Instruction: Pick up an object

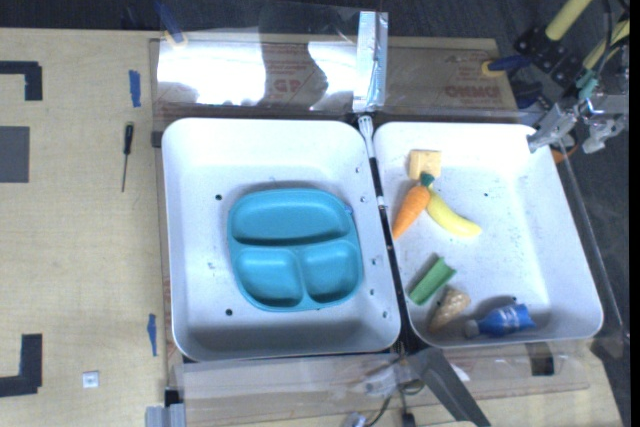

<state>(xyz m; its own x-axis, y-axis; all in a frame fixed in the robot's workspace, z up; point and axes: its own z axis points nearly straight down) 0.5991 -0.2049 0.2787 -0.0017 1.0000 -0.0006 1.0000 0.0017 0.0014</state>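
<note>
The right bin (560, 215) holds several toy foods. A pale yellow cheese block (425, 162) lies at the back left, with an orange carrot (410, 208) just below it and a yellow banana (452, 217) to the carrot's right. Near the front lie a green stick-shaped piece (430, 280), a tan lumpy piece (450, 306) and a blue bottle (503, 319) on its side. My gripper (578, 123) hangs over the bin's far right corner, away from all the objects. It looks small and tangled with cables.
The left bin (190, 215) holds a blue divided plate (293, 246). A clear plastic sheet (270, 65) stands behind the left bin. Yellow hose and cables (580, 0) hang at the top right. A centre ridge (378, 215) separates the bins.
</note>
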